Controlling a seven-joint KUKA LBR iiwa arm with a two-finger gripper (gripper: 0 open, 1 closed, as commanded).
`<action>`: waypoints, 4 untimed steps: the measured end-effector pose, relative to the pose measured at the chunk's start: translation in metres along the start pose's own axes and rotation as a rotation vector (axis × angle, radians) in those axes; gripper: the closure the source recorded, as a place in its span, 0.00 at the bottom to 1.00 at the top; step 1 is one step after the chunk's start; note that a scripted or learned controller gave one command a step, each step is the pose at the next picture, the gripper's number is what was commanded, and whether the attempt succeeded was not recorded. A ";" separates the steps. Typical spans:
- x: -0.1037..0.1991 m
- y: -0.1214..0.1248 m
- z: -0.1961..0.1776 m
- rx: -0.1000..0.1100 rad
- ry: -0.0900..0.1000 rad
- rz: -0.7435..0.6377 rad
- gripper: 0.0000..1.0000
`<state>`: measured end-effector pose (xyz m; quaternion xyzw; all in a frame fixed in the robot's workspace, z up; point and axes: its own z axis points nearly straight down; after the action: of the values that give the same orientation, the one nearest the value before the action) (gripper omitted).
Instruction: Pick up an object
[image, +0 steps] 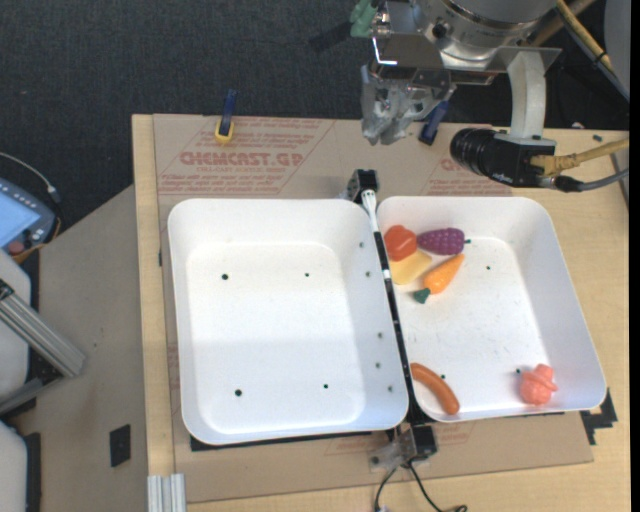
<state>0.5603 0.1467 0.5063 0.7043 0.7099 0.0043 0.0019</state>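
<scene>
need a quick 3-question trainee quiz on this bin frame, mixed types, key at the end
1. True or false: the orange toy carrot lies in the left white bin.
2. Which item sits nearest the right white bin's front right corner? A) purple grape-like toy B) pink knobbly toy C) orange sausage-shaped toy
3. Fill in: the pincer hovers beyond the bins' ___ edge.

Key: 1 false; 2 B; 3 far

Toy foods (425, 258) lie in the right bin (560, 300), hand (393, 118) above
</scene>
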 end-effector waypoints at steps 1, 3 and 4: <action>-0.005 0.000 0.004 0.008 -0.003 0.007 0.00; -0.004 0.000 -0.007 0.005 -0.003 0.007 0.00; -0.004 0.001 -0.018 0.000 -0.003 0.006 1.00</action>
<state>0.5611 0.1431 0.5243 0.7063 0.7079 0.0032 0.0029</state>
